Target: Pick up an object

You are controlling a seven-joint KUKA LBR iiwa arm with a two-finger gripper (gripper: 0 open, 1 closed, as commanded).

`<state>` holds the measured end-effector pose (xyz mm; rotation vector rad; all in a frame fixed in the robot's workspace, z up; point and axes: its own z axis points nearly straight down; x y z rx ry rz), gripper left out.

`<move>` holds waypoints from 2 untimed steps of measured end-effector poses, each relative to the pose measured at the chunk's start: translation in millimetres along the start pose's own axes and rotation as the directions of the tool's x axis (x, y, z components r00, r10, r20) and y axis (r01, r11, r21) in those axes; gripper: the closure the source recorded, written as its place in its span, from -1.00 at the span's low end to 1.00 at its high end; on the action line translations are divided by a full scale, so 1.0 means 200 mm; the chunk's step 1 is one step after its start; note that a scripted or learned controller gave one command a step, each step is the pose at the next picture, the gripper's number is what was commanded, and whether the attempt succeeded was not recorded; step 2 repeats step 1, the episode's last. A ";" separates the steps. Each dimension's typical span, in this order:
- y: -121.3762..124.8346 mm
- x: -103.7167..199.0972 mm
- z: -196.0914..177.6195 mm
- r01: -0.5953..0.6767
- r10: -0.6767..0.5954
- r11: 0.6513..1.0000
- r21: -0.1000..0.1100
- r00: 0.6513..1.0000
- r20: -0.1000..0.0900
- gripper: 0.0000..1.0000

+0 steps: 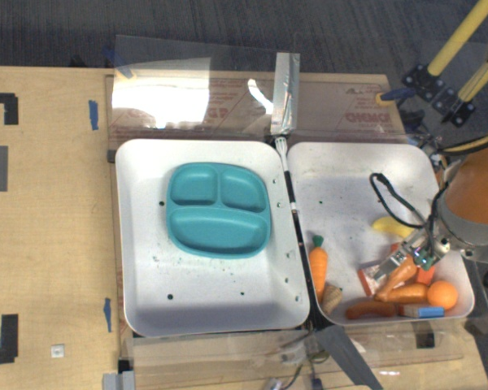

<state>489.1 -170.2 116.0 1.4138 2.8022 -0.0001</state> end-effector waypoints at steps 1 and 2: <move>-0.10 -0.12 0.10 -0.044 0.044 0.999 -0.016 0.999 0.003 -1.00; -0.10 -0.12 0.10 -0.044 0.044 0.999 -0.016 0.999 0.003 -1.00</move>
